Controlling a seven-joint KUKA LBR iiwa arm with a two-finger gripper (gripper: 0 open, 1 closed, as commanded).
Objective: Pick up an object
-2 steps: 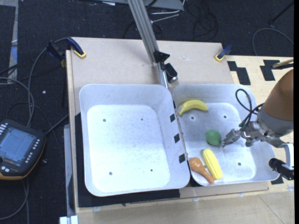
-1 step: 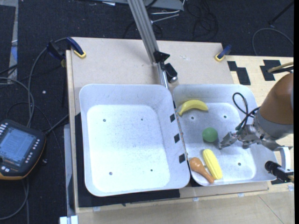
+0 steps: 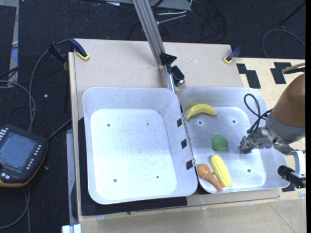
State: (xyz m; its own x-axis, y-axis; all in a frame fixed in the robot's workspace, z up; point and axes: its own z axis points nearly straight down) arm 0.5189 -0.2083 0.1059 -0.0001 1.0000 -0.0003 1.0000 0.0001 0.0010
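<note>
The arm (image 3: 291, 108) comes in from the right edge, its orange band bulking over the right bin's far side and the grey wrist angling down and leftward into that bin. The hand (image 3: 245, 144) sits low over the floor of the right bin (image 3: 243, 98), roughly mid-height along its right half, pointing toward the bin's centre. Whether it is spread or closed cannot be told; the tip is small and dark against the white plastic, and nothing is visibly caught in it. A black cable (image 3: 252, 106) loops above the wrist.

Four objects lie in the right bin, all to the left of the hand. A green round object (image 3: 219, 142) is the nearest, just beside the hand but apart from it. A yellow banana (image 3: 200, 110) rests near the bin's upper left. A yellow corn cob (image 3: 221, 170) lies slantwise near the lower edge, with an orange pear-shaped object (image 3: 209, 174) touching its left side at the bin's lower left corner.

The left bin (image 3: 131, 144) adjoins the right one on the tan surface (image 3: 121, 64).
</note>
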